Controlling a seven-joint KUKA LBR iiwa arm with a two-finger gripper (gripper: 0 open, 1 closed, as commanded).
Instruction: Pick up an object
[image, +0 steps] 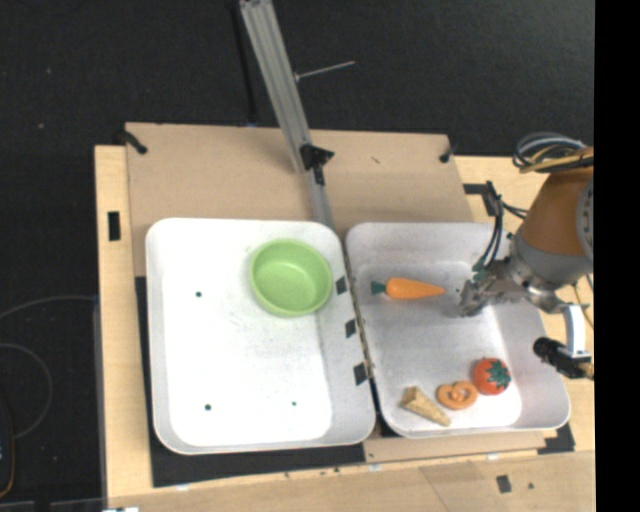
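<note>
Nearest the camera, three small toy foods lie along the front of the right bin (520, 410): a pale wedge like cheese (424, 404), an orange ring-shaped piece (457, 394) just beside it, and a red tomato (491, 376) with a green top a little to the right. Farther back in the same bin, a toy carrot (412, 290) lies on its side, green end pointing toward the divider between the bins. Just right of the carrot's tip, the tool (473, 299) sits low over the bin floor, apart from the carrot; whether its fingers are apart or together cannot be told from this angle. Behind it the grey arm (553, 262) with its orange band (552, 215) reaches in from the right. In the left bin (180, 330), a green bowl (291, 278) rests upright near the far right corner. Both bins sit on a tan surface (240, 170).
</note>
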